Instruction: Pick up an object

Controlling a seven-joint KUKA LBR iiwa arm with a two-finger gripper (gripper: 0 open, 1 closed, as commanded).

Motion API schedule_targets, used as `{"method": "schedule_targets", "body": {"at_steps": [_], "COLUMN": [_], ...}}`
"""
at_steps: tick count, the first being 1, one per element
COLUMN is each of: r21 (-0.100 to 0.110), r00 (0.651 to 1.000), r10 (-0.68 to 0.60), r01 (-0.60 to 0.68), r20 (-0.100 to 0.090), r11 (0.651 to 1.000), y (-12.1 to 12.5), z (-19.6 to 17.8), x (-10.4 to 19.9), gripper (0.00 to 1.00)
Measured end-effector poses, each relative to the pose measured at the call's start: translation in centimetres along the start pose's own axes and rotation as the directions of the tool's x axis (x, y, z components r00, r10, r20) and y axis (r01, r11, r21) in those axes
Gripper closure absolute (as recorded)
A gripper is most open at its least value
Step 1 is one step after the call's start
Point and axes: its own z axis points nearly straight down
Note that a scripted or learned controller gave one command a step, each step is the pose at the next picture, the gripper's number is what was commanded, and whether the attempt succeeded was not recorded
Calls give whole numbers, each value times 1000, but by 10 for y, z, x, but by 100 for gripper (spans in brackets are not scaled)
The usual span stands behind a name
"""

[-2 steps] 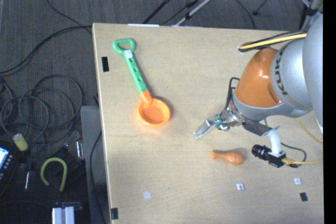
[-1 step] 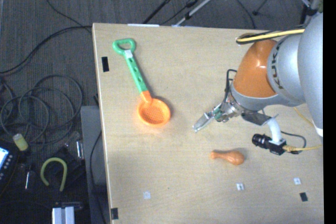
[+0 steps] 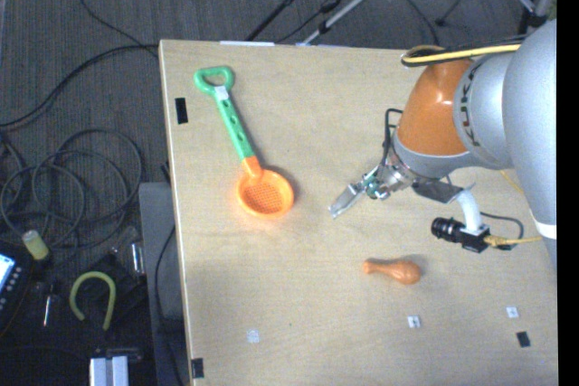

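Observation:
A scoop with a green handle (image 3: 232, 118) and a round orange perforated head (image 3: 266, 193) lies on the left part of the wooden bench top (image 3: 308, 104). A small orange pear-shaped object (image 3: 395, 269) lies lower, right of centre. My gripper (image 3: 345, 202) hangs over bare wood between the two, pointing down and left. It is about a hand's width right of the scoop's head and above the orange object. It touches neither of them.
The grey arm with its orange band (image 3: 434, 117) reaches in from the right, with a black cable fitting (image 3: 457, 230) beneath it. Small dark markers (image 3: 182, 110) dot the bench. Cables and tripod legs lie on the floor beyond the left and far edges.

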Motion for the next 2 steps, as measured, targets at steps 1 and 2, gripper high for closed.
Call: {"method": "schedule_targets", "body": {"at_steps": [1, 2], "r21": [-1, 4], "r00": [1000, 996], "r10": [0, 94], "r01": [0, -94], "r20": [-4, 4], "r11": [1000, 996], "y": [1, -69], "z": [-8, 0], "x": [2, -24], "gripper": [100, 100]}}
